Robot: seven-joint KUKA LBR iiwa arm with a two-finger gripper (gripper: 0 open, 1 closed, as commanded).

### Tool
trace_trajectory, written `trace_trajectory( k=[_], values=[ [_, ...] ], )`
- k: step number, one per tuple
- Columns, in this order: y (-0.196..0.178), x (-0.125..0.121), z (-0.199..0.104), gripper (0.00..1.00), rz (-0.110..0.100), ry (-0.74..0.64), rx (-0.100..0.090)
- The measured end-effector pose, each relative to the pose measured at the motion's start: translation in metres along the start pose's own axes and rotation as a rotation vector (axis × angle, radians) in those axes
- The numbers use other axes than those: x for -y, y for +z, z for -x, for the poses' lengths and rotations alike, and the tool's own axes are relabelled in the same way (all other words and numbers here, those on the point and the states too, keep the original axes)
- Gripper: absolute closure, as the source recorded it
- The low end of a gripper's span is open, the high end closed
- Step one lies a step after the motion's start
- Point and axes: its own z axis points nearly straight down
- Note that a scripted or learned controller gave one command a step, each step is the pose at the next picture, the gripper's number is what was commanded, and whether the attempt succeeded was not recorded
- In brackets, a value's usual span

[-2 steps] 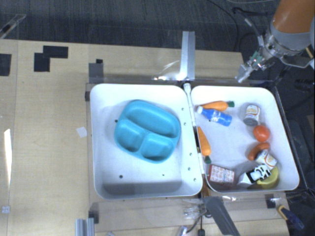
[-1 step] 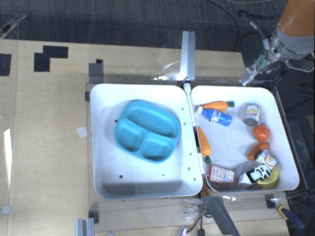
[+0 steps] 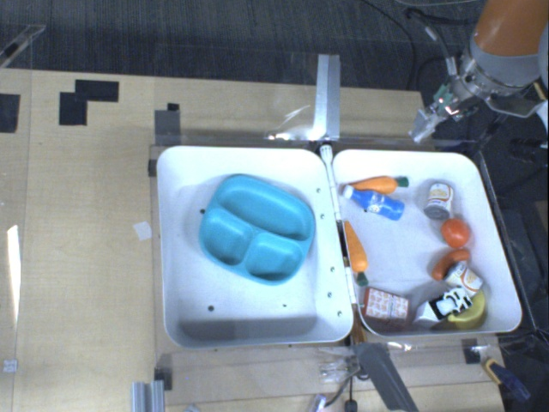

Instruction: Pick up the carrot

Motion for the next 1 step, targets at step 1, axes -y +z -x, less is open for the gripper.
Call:
trace_trajectory(
  k=[1],
  values=[
    [0.0039,-0.0083,-0.0169,1.00,-0.001,0.023,-0.001]
  ],
)
